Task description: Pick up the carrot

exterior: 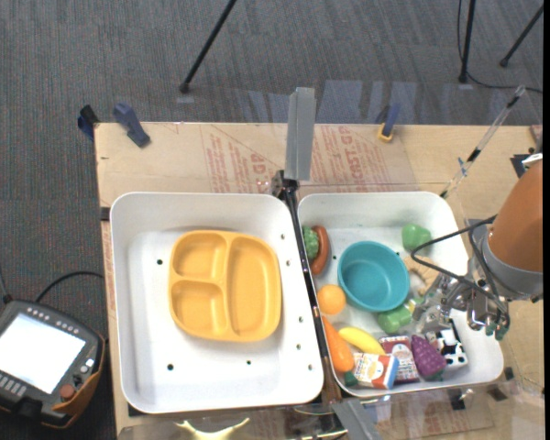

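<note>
The carrot (337,346) is a short orange cone lying along the left wall of the right bin (376,204), near its front. A yellow banana (360,339) lies just to its right. My gripper (445,305) hangs over the right part of that bin, well to the right of the carrot, above a green pepper (395,318) and a purple grape bunch (428,356). Nothing shows between its fingers.
The right bin also holds a teal bowl (374,276), an orange (331,299), a burger (315,247), a green fruit (415,237), a juice carton (378,368) and a black-and-white carton (452,349). In the left bin (142,246) lies a yellow divided plate (225,285).
</note>
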Tool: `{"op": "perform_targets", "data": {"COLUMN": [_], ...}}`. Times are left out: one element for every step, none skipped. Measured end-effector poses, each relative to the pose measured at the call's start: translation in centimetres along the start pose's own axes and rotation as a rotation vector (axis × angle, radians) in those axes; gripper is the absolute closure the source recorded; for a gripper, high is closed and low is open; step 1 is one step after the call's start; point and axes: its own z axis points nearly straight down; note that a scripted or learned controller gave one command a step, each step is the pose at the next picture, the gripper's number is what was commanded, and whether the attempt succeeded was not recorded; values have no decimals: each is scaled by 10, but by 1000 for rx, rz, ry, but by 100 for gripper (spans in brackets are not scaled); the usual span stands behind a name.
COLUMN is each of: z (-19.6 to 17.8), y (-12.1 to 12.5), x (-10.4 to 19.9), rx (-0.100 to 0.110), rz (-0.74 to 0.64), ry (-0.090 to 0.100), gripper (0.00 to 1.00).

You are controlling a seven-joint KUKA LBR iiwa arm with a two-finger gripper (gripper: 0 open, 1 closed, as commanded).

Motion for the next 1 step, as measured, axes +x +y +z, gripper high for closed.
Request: {"op": "perform_targets", "data": {"z": [-123], "y": [-5], "x": [-60], "rx": [0], "rz": [-12], "ry": [-17], "gripper": [100]}}
